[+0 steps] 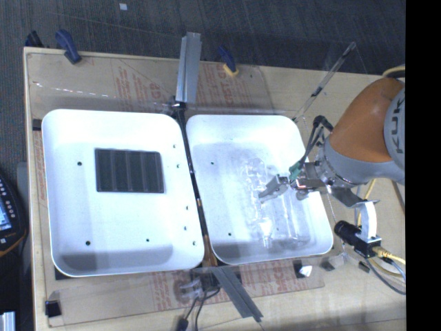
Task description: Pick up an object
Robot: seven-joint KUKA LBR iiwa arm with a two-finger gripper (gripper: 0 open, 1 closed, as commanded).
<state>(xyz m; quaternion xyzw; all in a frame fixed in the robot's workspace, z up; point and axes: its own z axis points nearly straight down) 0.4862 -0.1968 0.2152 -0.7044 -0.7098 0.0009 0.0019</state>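
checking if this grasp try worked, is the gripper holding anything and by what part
It cannot be told. The gripper is low in the right bin over a clear, see-through object, but the view does not show anything between its fingers.

A pale wooden bench [103,74] stands on dark carpet [207,12]. Blue clamps [67,45] grip its far edge, and a grey bar [187,67] rises at the far middle.

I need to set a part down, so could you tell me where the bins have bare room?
The left bin has bare floor all around its dark ridged block, widest along the near edge. The right bin is crowded: clear plastic items and the gripper occupy its middle and near right; only its left strip looks bare.
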